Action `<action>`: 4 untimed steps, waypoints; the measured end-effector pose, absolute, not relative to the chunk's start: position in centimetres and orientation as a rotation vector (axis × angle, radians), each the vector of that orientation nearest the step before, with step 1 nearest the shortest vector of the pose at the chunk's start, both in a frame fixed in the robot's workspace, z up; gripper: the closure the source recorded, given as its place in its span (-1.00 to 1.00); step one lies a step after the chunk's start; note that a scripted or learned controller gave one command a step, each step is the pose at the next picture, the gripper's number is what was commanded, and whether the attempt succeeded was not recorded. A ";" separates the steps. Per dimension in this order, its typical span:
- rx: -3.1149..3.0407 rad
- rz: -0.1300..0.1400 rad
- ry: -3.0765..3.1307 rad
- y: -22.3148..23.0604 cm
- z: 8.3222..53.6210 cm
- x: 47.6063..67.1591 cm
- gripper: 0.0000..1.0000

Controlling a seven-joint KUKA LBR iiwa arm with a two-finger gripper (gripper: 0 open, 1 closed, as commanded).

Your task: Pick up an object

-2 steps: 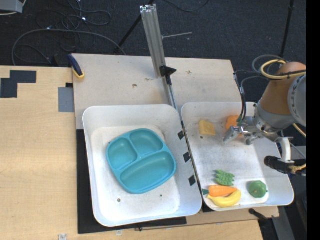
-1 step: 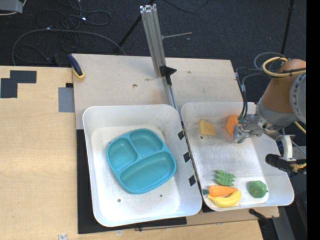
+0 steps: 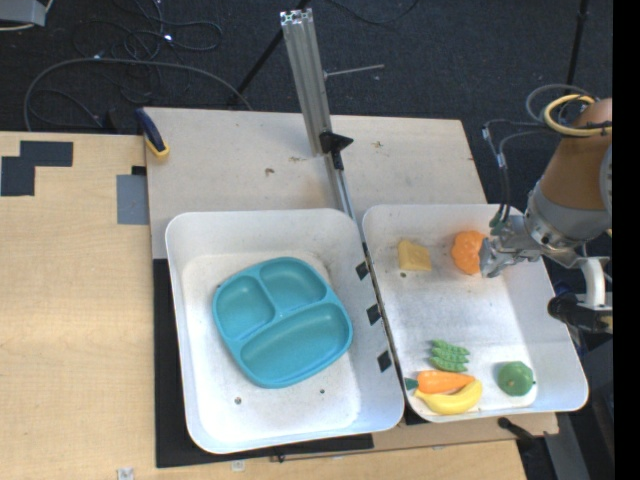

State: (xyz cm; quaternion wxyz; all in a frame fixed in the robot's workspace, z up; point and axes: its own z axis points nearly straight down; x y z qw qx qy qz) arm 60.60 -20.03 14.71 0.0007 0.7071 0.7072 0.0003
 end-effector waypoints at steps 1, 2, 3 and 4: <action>2.218 0.001 2.222 -19.7 20.9 60.4 1.00; 2.218 0.002 2.222 -19.5 25.2 60.5 1.00; 2.219 -0.002 2.228 -14.6 23.9 61.0 1.00; 2.220 -0.003 2.228 -9.6 22.6 61.2 1.00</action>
